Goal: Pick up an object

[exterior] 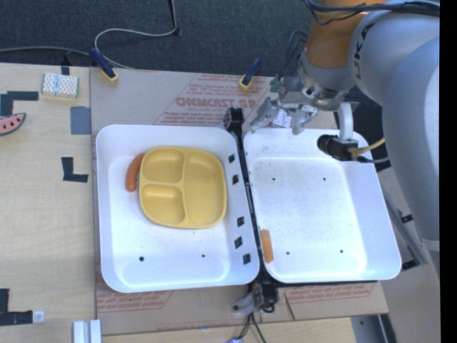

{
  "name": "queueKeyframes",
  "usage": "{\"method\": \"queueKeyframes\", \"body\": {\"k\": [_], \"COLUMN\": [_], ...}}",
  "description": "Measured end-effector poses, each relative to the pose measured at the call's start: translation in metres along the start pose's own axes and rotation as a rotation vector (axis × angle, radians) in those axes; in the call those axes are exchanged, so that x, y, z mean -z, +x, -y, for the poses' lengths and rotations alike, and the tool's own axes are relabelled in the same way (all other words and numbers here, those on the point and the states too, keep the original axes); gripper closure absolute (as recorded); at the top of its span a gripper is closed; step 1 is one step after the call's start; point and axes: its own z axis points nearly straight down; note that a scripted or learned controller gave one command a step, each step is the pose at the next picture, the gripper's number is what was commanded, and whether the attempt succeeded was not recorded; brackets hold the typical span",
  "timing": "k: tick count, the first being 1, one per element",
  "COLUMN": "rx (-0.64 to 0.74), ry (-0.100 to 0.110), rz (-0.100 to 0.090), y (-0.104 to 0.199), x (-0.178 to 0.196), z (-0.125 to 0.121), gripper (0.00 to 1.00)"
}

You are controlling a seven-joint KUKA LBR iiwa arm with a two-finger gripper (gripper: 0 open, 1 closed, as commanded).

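On the bench, the left bin (114,263) carries two things. An orange sausage-shaped toy (131,173), probably a play hot dog, lies close to the bin's left wall, and it touches the left rim of a yellow divided plate (182,186), or sits just beside it. The plate has three compartments and fills the middle of that bin toward its far edge.

The right bin (371,263) carries one thing: a second, smaller orange piece (266,245) lying against its left wall near the near-left corner.

That makes two orange pieces, one plate and two bins.

Any of the three could serve as the task's object. The orange pieces look light, smooth and rounded, likely hard plastic. They may roll or squirt out of a pinch, so a grip across the short width at mid-length seems best. The one in the right bin is tight to the wall, which leaves little room for a finger on that side. The plate looks stiff and light but too broad to span; only its rim offers a hold.

The gripper (289,116) hangs over the far-left corner of the right bin, its fingers apart with nothing between them.
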Motion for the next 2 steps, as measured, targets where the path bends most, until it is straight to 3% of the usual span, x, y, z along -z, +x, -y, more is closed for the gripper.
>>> {"method": "queueKeyframes", "body": {"k": [1,2], "rx": [0.0,0.001], "ry": [-0.003,-0.003], "rz": [-0.001,-0.002], "y": [0.0394,0.0397], "x": [-0.0337,-0.0238], "z": [0.0006,0.0004], "gripper": [0.0,1.0]}}
